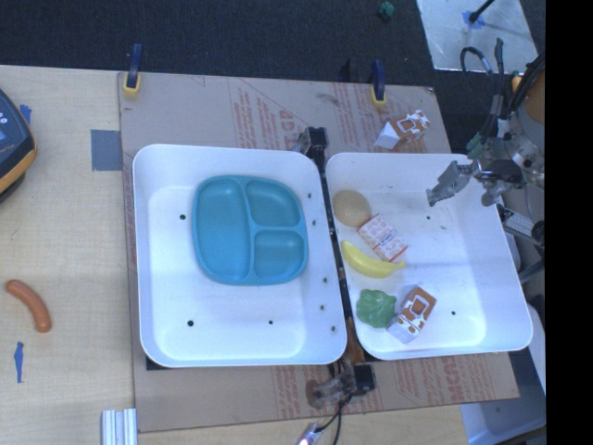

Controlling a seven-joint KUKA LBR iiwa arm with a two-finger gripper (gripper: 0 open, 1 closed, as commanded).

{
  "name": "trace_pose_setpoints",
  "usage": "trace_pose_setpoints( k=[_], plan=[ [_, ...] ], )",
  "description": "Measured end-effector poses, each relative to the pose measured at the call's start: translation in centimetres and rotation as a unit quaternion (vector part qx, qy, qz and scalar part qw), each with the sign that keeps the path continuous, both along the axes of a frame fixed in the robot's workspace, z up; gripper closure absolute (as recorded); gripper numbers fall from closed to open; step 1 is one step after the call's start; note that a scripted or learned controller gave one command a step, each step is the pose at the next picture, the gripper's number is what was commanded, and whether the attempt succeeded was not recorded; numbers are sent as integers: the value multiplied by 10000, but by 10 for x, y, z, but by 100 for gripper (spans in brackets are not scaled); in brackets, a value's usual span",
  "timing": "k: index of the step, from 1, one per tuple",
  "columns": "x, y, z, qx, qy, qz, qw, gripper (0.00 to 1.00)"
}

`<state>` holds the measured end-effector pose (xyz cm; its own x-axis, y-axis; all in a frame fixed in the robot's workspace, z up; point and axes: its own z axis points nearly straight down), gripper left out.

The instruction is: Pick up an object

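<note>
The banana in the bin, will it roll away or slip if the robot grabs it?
The banana looks like a smooth toy, so it could slip between hard fingers. Its curved shape probably makes it rock or spin rather than roll far. It lies close to a small carton in the right bin, so a push might nudge that too.

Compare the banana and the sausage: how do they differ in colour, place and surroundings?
The banana is yellow; the sausage is orange-red. The banana lies inside the right bin, near its left wall; the sausage lies on the bare bench, left of both bins. The banana has other items close around it, and the sausage lies alone. Both are elongated, slightly curved and lying flat.
</note>
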<state>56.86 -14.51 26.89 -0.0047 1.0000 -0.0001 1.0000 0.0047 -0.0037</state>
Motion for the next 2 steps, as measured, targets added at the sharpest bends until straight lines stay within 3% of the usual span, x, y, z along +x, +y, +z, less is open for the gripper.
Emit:
trace_pose_setpoints(
  k=[1, 2],
  plan=[
    [21, 41, -89, -4, 12, 7, 10000, 0],
    [14, 40, -178, -4, 11, 0, 10000, 0]
  ],
)
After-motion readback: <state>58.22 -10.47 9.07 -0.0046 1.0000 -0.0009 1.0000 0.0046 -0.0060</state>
